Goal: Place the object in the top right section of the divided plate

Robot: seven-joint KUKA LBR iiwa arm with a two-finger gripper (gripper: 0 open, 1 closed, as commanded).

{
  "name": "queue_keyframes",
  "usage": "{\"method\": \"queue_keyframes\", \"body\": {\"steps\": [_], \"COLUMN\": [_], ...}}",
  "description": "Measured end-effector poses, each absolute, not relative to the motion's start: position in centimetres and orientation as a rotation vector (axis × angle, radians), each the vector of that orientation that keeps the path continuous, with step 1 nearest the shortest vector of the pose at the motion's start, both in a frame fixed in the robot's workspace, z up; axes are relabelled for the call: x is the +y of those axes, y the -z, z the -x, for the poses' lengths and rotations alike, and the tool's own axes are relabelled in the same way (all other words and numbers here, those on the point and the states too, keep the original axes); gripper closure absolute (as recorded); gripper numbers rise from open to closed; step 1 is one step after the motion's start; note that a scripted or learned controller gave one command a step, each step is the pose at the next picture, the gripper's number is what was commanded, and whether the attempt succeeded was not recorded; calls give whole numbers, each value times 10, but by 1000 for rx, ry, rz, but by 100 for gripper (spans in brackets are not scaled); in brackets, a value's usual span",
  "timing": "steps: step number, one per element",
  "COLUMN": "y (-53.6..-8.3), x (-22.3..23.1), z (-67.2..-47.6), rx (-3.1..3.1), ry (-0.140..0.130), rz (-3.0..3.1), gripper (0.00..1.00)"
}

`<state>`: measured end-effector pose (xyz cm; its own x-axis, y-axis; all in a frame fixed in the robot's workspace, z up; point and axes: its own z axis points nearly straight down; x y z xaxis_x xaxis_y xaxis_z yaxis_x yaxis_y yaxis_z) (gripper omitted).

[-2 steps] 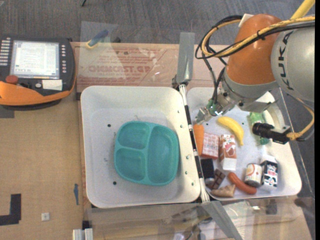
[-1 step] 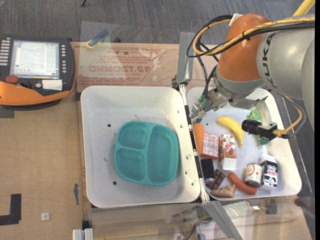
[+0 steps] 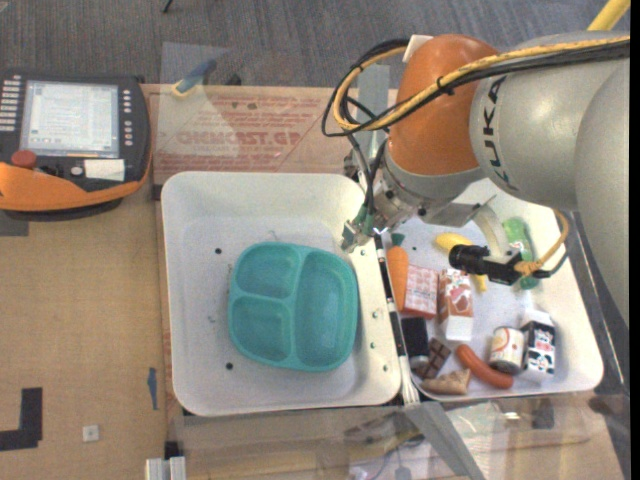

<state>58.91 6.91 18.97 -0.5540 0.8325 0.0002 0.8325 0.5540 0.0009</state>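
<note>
- The teal plastic divided plate (image 3: pixel 295 306), with three compartments, lies in the left shallow white bin (image 3: pixel 200 208), and all three compartments look bare; judging by that, nothing has been delivered yet.
- The two-finger gripper (image 3: pixel 358 232) hangs at the seam between the two bins, just above the plate's upper right corner, under the grey arm with its orange band (image 3: pixel 445 88).
- Its tips are small and dark against the bin rim, so whether they are spread or closed, and whether anything sits between them, I cannot tell.
- Which item is meant as the task's object is not clear; the candidates lie in the right shallow white bin (image 3: pixel 585 353): an orange carrot-shaped toy (image 3: pixel 398 271) just beside the seam, a red snack packet (image 3: pixel 422 292), a small red-and-white carton (image 3: pixel 457 306), a yellow banana-like piece (image 3: pixel 452 240), a reddish sausage-shaped toy (image 3: pixel 484 368) and a small round tin (image 3: pixel 506 348).
- What is left, as I judge it: a secure pick, if none is made, then the short carry over the rim to the top right section, and the release.
- The bins sit on a brown bench top (image 3: pixel 80 308); a flat cardboard sheet with red print (image 3: pixel 240 133) lies behind them.
- An orange-and-grey teach pendant with a lit screen (image 3: pixel 70 138) rests at the bench's far left, and grey carpet floor (image 3: pixel 280 18) shows beyond.
</note>
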Motion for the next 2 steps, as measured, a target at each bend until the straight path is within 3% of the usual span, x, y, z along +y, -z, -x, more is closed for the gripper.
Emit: {"method": "queue_keyframes", "body": {"steps": [1,2], "y": [-136,-132], "x": [144,176], "z": [-547,-535], "rx": [2802,2832], "ry": [-2,-1], "rz": [-1420,-1362], "gripper": [100,100]}}
